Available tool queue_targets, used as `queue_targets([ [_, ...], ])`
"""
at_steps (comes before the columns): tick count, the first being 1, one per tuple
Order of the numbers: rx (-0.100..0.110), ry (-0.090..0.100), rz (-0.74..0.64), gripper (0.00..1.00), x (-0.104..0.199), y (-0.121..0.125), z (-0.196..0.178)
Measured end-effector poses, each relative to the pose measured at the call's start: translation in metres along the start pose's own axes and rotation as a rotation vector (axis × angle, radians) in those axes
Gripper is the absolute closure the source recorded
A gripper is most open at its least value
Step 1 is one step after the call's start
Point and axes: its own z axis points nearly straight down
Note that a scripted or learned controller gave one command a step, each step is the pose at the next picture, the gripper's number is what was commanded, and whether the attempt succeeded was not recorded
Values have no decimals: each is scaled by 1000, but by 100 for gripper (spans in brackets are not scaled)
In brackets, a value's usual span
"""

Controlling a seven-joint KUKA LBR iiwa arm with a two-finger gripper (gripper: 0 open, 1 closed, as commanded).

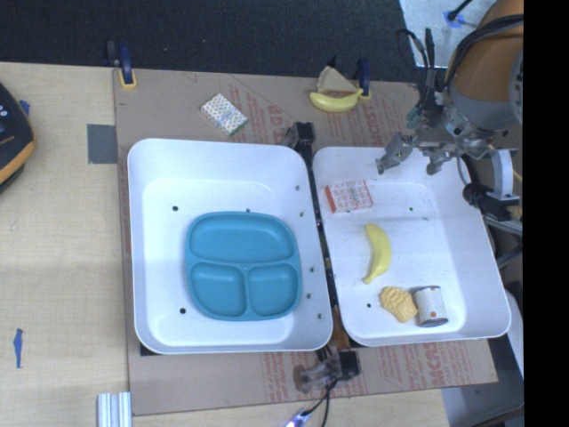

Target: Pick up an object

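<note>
1. I'm up over the far rim of the right-hand shallow white bin (480, 238), my two-finger gripper (414, 157) hanging spread apart with nothing between its fingers — released, no catch.

2. Step in hand, as I judge it: the approach. I'm above the right bin but not down at any object, so the pick itself has not begun.

3. Candidates, all placed from the right bin: the small flat red-and-white printed packet (348, 196) lies on the bin's floor in its far-left corner, the closest thing to my gripper. The yellow plastic banana (378, 252) lies near the bin's middle, lengthwise toward the near rim.

4. In the bin's near part, a lumpy yellow toy piece (399, 303) and a small grey-and-white can on its side (430, 306) lie just beside each other, possibly touching — a crowded grasp there.

5. Left of the right bin sits the other white bin (142, 247), carrying a blue three-compartment plastic plate (242, 265).

6. Next move, by my reckoning: pick one target, centre over it, line the fingers across its narrow side, then descend. The banana looks friendliest — clear space all round it. The packet is flat against the floor, so I'd expect my fingers to struggle to get under it.
</note>
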Motion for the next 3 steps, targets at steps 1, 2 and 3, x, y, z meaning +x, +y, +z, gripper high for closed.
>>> queue_targets([
  [1, 2, 0, 0, 0, 16, -37, 109],
  [2, 1, 0, -1, 0, 17, -92, 111],
  [3, 2, -2, -4, 100, 16, -92, 101],
])
